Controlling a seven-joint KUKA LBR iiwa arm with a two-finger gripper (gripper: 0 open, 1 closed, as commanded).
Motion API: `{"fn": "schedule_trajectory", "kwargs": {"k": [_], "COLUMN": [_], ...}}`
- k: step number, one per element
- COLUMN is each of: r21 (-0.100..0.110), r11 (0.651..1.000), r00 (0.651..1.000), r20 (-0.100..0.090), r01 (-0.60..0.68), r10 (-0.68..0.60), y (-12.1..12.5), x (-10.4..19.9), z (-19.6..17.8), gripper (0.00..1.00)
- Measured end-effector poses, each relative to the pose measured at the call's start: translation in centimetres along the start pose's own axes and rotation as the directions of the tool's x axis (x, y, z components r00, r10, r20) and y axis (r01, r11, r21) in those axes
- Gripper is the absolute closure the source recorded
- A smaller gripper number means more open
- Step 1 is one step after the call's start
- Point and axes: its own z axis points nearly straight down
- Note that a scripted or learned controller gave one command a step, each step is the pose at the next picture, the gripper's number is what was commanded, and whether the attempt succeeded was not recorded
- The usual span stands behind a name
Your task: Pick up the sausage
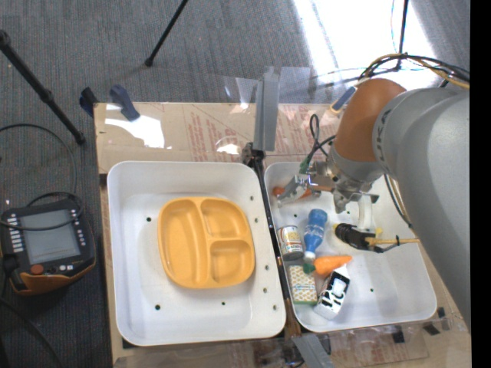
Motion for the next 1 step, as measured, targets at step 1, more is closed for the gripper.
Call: {"fn": "schedule_trajectory", "kwargs": {"k": [1], "r21": [-0.001], "r11": [0.955], "r00": [0.955], "r20": [0.001], "r01": [-0.297], "r10": [0.297], "y": [0.14], "x": [-1.12], "z": [-9.93], "gripper": [0.0]}}
